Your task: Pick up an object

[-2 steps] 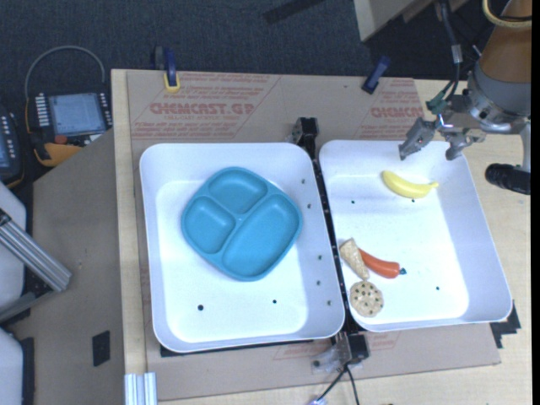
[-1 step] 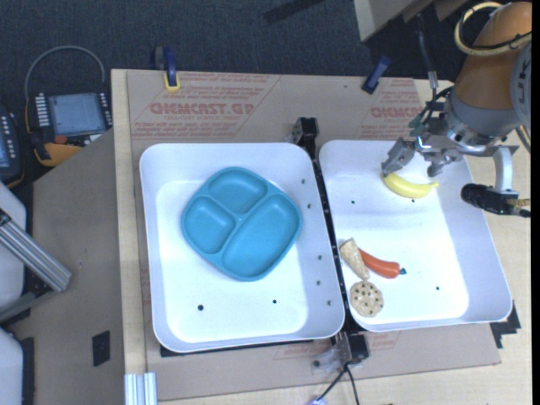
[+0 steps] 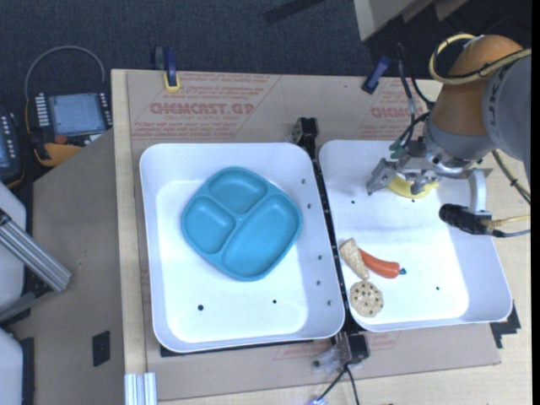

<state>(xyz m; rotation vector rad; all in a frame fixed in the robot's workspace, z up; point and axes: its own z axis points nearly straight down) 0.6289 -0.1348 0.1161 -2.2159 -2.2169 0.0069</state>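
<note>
In the right bin lie an orange-red carrot-like piece, a pale bread-like piece touching its left end, and a round speckled cookie just below them. A yellow object lies near the bin's far wall, partly covered by my gripper, which hangs right over it with grey fingers spread to either side. Whether the yellow object sits between the fingers is hidden by the wrist.
The left bin holds a blue divided plate near its middle. The grey arm with its orange band comes in from the upper right over the right bin's far corner. A black cable plug hangs beside the wrist.
</note>
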